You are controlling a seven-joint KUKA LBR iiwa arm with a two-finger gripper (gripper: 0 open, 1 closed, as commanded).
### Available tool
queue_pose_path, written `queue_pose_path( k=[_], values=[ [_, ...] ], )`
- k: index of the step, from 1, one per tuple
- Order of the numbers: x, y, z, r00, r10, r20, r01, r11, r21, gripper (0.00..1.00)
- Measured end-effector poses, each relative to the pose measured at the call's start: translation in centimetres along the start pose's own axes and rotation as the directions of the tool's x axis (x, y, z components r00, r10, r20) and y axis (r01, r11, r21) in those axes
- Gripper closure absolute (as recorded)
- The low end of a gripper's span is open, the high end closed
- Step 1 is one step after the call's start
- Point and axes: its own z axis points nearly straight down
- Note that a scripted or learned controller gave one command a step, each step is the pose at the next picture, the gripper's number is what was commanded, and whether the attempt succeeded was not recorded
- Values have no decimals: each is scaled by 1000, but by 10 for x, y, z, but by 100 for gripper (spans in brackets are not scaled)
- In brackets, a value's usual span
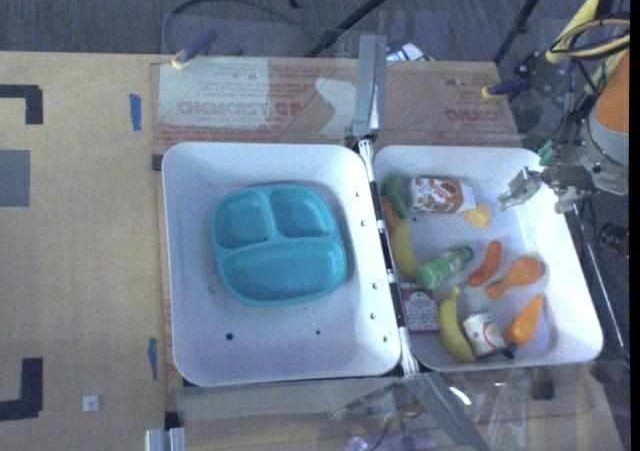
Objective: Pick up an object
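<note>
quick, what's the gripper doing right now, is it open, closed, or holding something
Gripper: cannot be told whether open or closed; it sits over the right bin's far right edge, with nothing visibly held.

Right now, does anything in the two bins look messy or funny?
Yes. The right bin is a jumble: bananas, carrots, a green bottle and small packets lie tipped at all angles, some touching. The blue divided plate sits alone and flat in the left bin.
</note>
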Motion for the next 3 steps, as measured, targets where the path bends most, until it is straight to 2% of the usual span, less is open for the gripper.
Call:
queue_pose_path(
  k=[1, 2, 3],
  values=[
    [-1, 17, 80, 998, -69, -11, 69, 998, -5, 0],
    [-4, 16, 71, 998, -68, -4, 68, 998, -5, 100],
    [55, 69, -70, 995, 99, 0, -99, 995, 0, 100]
  ],
)
